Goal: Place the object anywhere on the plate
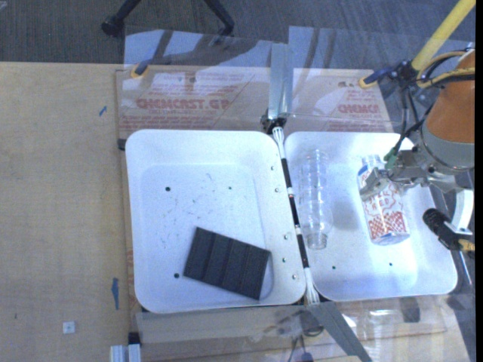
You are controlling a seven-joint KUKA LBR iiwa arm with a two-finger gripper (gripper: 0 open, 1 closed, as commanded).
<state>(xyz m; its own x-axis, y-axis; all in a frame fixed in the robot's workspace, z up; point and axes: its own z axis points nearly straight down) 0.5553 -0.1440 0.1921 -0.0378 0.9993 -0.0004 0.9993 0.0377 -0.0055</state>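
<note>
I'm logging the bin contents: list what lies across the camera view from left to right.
Left white bin → dark ridged slab → clear plastic cup in the right white bin → red-and-white checkered carton, with the gripper at its top end.
</note>
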